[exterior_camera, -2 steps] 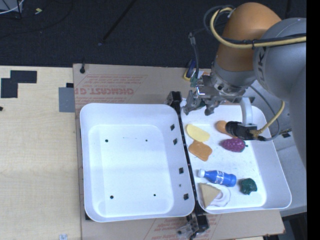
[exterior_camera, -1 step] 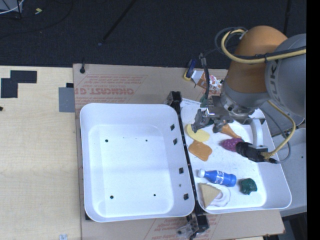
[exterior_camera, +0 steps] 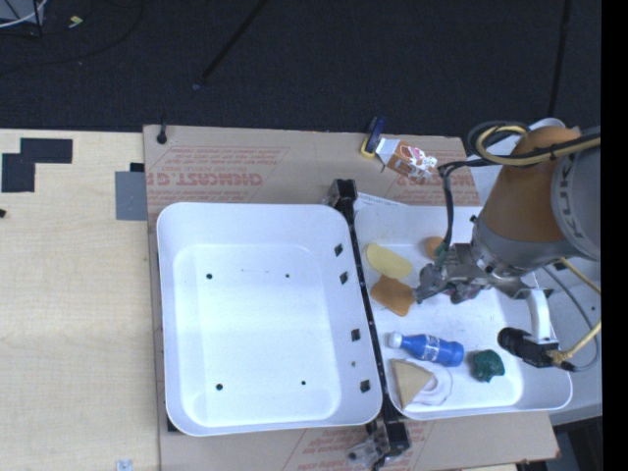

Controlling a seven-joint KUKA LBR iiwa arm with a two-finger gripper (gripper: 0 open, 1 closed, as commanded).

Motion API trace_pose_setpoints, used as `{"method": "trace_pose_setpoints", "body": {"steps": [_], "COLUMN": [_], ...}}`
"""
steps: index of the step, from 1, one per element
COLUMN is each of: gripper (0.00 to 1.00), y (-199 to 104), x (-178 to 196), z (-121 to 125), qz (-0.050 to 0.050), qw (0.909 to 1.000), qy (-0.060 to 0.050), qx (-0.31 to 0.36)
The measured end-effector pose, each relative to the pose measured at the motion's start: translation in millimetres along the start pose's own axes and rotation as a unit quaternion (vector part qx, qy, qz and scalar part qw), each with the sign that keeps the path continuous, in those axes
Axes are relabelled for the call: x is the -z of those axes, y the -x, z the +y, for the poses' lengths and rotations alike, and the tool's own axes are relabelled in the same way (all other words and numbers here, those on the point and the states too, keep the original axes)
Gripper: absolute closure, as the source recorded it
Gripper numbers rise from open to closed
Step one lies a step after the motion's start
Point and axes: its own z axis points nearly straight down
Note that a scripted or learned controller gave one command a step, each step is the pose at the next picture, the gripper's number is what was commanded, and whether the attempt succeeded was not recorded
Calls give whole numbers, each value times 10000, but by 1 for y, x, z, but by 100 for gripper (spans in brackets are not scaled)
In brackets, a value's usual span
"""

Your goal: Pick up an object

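Right bin [exterior_camera: 549, 392]: gripper [exterior_camera: 439, 281] low over the bin floor, whether open or closed cannot be told, nothing seen in its grasp. Just to its left, yellow piece [exterior_camera: 389, 259] with brown piece [exterior_camera: 392, 296] touching its near side. Nearer: blue bottle [exterior_camera: 429, 348] lying flat, tan wedge [exterior_camera: 414, 379], green lump [exterior_camera: 486, 364]. Left bin [exterior_camera: 172, 263] adjoins.

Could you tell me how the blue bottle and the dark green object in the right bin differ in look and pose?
The blue bottle is long and slim, lying on its side with a white cap toward the left bin; the dark green object is small, rounded and lumpy. The bottle carries a lighter label band, while the green object is one colour throughout. Both lie in the right bin, apart from the hand.
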Motion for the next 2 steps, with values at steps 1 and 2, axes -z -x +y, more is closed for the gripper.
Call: {"method": "trace_pose_setpoints", "body": {"steps": [1,2], "gripper": [100,100], "y": [-55,-122], "x": [42,40], "z": [45,86], "qz": [13,16], "qw": [9999,9999], "qy": [79,70], "qx": [66,74]}}
